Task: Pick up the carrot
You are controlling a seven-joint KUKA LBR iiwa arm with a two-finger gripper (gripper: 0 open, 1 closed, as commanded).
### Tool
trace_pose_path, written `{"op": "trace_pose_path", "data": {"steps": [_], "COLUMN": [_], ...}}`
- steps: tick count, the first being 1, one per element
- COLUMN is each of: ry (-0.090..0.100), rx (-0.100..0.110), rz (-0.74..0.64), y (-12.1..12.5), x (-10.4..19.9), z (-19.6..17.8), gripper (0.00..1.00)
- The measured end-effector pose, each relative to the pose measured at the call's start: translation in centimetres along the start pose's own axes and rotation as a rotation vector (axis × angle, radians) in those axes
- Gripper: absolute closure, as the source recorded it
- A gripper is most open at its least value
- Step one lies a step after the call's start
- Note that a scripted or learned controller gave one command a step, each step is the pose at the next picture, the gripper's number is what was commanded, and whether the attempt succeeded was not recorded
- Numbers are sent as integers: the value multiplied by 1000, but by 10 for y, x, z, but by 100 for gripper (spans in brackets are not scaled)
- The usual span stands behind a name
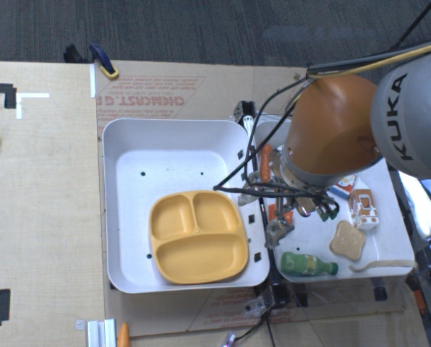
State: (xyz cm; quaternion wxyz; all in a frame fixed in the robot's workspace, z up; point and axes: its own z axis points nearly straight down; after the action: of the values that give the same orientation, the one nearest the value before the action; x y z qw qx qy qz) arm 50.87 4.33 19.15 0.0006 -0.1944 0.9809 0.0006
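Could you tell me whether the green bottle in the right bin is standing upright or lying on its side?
Lying on its side. The green bottle rests lengthwise on the floor of the right bin, near its front edge.

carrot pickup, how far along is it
Done: the arm has reached over the right bin. In hand: the claw sits low by the orange carrot at the bin's left edge, mostly hidden by the arm. Left: no grasp or lift is visible yet.

Green bottle (307, 264) and bread (347, 241) crowd the right bin (389, 255).
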Motion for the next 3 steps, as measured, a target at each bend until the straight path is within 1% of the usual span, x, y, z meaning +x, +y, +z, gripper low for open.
{"op": "trace_pose_path", "data": {"steps": [1, 2, 3], "ry": [1, -1, 1], "rx": [0, 1, 0], "rz": [-182, -212, 4], "y": [7, 18, 59], "x": [21, 15, -10], "z": [0, 0, 61], "gripper": [0, 0, 0]}}
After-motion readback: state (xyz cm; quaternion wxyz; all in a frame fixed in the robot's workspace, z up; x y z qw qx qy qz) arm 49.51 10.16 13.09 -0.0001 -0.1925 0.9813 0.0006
